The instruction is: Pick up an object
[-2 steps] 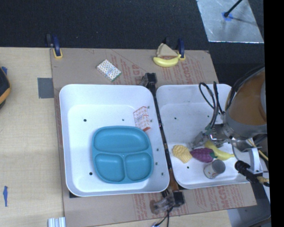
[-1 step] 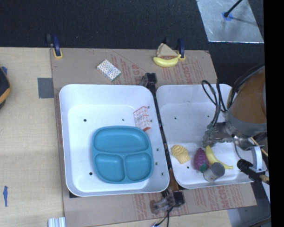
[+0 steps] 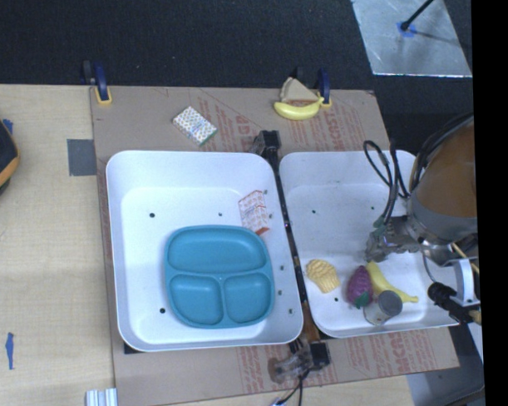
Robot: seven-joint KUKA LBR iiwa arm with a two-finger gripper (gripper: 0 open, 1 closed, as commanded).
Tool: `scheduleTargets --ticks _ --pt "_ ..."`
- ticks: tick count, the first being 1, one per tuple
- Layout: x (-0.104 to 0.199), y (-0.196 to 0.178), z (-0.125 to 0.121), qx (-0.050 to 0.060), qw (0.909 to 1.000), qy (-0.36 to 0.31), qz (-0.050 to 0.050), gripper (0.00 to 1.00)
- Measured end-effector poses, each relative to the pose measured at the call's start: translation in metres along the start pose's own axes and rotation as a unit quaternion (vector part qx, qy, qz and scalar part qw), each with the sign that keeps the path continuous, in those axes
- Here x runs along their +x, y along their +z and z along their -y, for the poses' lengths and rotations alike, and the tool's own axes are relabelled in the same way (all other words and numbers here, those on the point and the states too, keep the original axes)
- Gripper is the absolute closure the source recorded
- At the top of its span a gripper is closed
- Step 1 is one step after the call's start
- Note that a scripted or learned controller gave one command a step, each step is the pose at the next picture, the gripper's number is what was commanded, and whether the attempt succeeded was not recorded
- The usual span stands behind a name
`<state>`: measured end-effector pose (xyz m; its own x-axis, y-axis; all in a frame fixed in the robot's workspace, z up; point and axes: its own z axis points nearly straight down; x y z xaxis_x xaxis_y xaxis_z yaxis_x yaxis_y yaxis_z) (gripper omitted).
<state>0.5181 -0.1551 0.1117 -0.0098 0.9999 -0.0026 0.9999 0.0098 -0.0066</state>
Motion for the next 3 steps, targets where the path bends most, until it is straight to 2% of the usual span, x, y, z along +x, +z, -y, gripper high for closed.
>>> scheduleTargets --ticks 1,2,3 --pt "0.0 0.0 0.0 0.0 1.0 0.0 0.0 0.0" --pt "0.036 0.021 0.038 -0.001 1.0 0.004 -0.002 0.0" --pt "0.035 0.009 0.037 -0.002 1.0 0.003 -0.001 1.0"
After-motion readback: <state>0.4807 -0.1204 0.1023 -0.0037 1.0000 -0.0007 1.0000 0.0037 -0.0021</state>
